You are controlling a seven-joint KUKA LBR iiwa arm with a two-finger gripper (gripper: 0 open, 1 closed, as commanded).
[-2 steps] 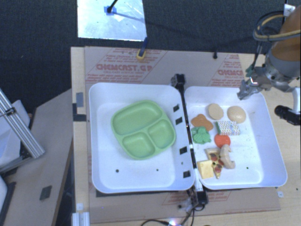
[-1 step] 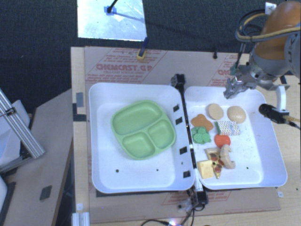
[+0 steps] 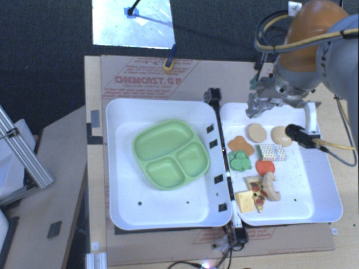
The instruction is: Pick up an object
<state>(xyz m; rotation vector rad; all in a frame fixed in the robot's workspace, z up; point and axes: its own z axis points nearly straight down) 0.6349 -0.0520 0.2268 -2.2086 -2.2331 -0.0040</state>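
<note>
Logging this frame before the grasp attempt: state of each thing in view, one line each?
gripper: above the right bin's far end, nothing seen between its fingers
green tray: flat in left bin, compartments bare
left bin: holds the tray
right bin: holds the toy food
toy food pile: loose, clustered near the divider
pizza slice: lying flat

Even, diffuse overhead light leaves the two white bins (image 3: 168, 108) bright, close to washed out, with only faint shadows under their contents. A reflective sheet (image 3: 133, 15) beyond the bench's far edge shows patchy glare. The picture is soft and slightly grainy throughout.
</note>
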